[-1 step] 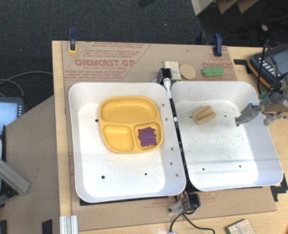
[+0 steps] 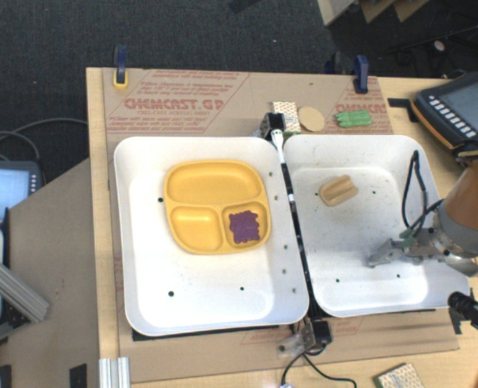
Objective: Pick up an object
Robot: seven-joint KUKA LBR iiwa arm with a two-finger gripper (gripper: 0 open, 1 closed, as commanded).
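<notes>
A wooden worktop seen from above carries two shallow white bins side by side. The left bin holds a yellow divided plate with a small purple lump in its lower right compartment. The right bin holds one loose thing, a tan block shaped like a small bread roll, lying in the upper middle of that bin. A grey robot arm with an orange band reaches in from the right, and its gripper sits low over the bin floor near the bin's lower right, well apart from the tan block. The fingers are too small and blurred to read, so whether they are apart or together cannot be told, and nothing is visibly between them. Behind the bins, on the bare worktop, lie a round tan disc and a small green piece. The likeliest failure from here is a close on bare bin floor, since the gripper is nowhere near the block. A black cable loops beside the wrist and could catch on the bin wall if the arm swings toward the block. The block also looks rounded and light, so a glancing touch might push it away rather than seat it between the fingers.
</notes>
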